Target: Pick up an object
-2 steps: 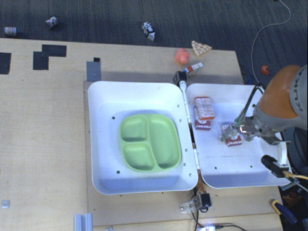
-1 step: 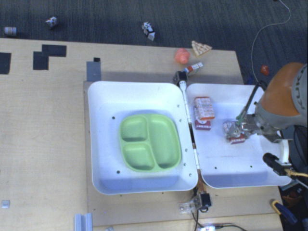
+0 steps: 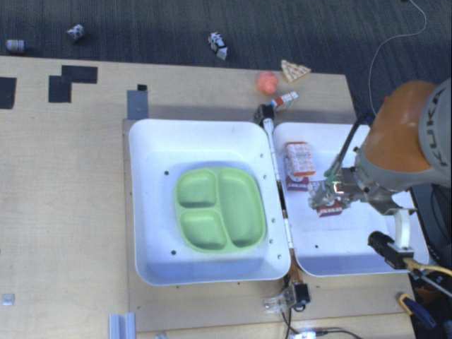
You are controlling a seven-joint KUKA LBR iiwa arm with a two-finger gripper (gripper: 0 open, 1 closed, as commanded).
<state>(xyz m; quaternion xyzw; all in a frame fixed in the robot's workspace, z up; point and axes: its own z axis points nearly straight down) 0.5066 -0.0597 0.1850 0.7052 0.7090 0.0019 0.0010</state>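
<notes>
A green three-compartment plate lies in the left white bin. In the right white bin a small red and white packet lies near the far left side. My gripper is low in the right bin, just right of and below that packet. A small red and grey object sits right at its tip. Whether that object is between the fingers is not clear from this angle.
On the bench behind the bins lie an orange ball, a pizza-slice toy and a small red and white tube. The arm's orange band hangs over the right bin's right side.
</notes>
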